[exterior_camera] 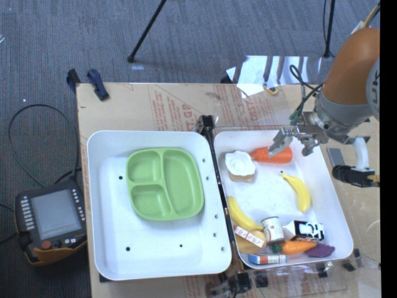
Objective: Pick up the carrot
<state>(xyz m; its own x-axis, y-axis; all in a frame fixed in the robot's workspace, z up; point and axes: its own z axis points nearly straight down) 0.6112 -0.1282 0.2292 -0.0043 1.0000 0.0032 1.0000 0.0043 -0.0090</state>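
Carrot (276, 156) lies in the right bin (332, 194), jaws spread just above it.

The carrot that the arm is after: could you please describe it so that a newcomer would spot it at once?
Look in the right-hand white bin, along its far edge. The carrot lies there on its side, just beside the gripper and right of the white-topped pastry. It is plain orange, unlike the yellow bananas nearer the camera.

I get bright, even overhead light with soft shadows. The white bins (155, 253) glare mildly, and detail looks slightly soft.
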